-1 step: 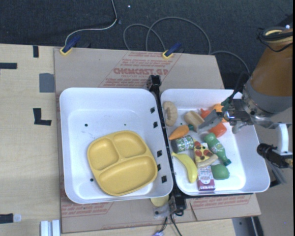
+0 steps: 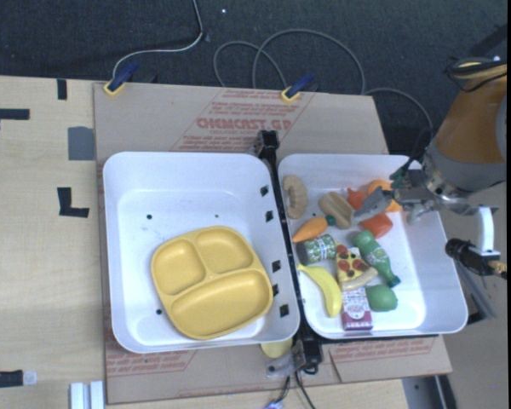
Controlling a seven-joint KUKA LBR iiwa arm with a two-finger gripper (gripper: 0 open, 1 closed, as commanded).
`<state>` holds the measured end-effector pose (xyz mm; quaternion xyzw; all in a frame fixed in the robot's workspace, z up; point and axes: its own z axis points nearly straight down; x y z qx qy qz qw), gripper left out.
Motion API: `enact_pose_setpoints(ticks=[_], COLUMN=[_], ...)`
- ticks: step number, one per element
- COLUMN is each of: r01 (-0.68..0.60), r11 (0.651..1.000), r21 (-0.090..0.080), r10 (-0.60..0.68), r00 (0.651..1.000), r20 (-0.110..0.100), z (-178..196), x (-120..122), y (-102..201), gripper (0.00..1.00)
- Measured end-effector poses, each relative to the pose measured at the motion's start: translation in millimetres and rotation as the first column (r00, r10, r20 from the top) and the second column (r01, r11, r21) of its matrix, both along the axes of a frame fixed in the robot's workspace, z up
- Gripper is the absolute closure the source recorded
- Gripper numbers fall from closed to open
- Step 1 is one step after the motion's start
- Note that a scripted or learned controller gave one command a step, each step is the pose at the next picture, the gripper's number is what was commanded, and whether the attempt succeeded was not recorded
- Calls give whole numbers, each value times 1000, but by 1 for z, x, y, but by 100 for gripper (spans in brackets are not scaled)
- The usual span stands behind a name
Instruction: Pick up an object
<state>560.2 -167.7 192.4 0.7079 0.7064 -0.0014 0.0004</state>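
Fingers (image 2: 376,201) | state unclear | over orange toy (image 2: 376,224) in right bin (image 2: 439,267)

Red "CHEMCAST GP" print on cardboard sheet (image 2: 230,118) under bins

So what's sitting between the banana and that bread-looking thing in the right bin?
In the camera view, a carrot and a small green can lie between the banana and the bread piece.

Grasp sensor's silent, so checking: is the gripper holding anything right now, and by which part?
Cannot be told. The gripper sits low in the right bin, among the toy food by the red piece, but nothing is clearly seen between its fingers.
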Motion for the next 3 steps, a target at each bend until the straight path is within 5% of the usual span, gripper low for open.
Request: enact_pose_setpoints(ticks=[1,2,3], r01=[-3,2,-4], r11=[1000,1000,1000], r21=[-9,-3,2], r10=[3,-2,4], r00=[999,1000,1000], r20=[32,1,2], z=[-82,-105,-93], x=[42,79,81], y=[14,55,60], gripper=[0,0,100])
